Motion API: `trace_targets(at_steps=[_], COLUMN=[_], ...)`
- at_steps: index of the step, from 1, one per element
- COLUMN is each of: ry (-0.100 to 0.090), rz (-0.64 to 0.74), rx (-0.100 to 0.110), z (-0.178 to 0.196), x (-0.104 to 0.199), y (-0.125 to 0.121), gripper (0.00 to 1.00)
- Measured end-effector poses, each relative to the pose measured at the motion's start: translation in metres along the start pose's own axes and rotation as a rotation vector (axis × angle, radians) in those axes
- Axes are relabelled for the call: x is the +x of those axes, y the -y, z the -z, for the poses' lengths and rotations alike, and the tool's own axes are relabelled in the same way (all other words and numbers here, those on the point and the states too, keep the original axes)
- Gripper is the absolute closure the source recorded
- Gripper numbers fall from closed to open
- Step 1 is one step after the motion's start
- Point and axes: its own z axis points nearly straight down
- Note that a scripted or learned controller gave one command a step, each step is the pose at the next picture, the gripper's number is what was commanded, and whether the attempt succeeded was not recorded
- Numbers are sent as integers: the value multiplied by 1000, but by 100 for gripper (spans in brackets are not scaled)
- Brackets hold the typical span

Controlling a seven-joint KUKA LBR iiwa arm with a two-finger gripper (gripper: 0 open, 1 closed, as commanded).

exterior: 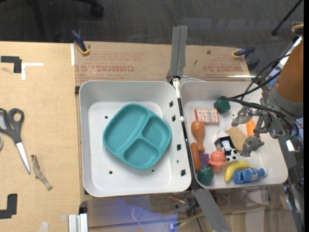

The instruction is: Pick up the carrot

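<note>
The carrot (pixel 249 128) is a small orange piece in the right bin (pixel 277 178), near its right side and beside a tan slice (pixel 236 137). My gripper (pixel 248 129) comes in from the right and hangs over it. One grey finger (pixel 243 115) stands above the carrot in the view and the other finger (pixel 251 145) below it. The jaws are spread apart, with the carrot in the gap. Part of the carrot is hidden by the gripper body.
The right bin also holds a dark green item (pixel 222 104), a red-and-white box (pixel 206 115), a drumstick (pixel 197 129), a sausage (pixel 195 154), a banana (pixel 235 168) and a blue bottle (pixel 249 175). A teal divided plate (pixel 137 136) lies in the left bin (pixel 91 144).
</note>
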Motion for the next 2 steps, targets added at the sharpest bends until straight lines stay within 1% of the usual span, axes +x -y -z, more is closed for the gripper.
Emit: trace_targets(at_steps=[1, 2], ry=[4, 1], rz=[-52, -115], rx=[1, 0], z=[31, -59], x=[-23, -34], y=[67, 91], gripper=[0, 0])
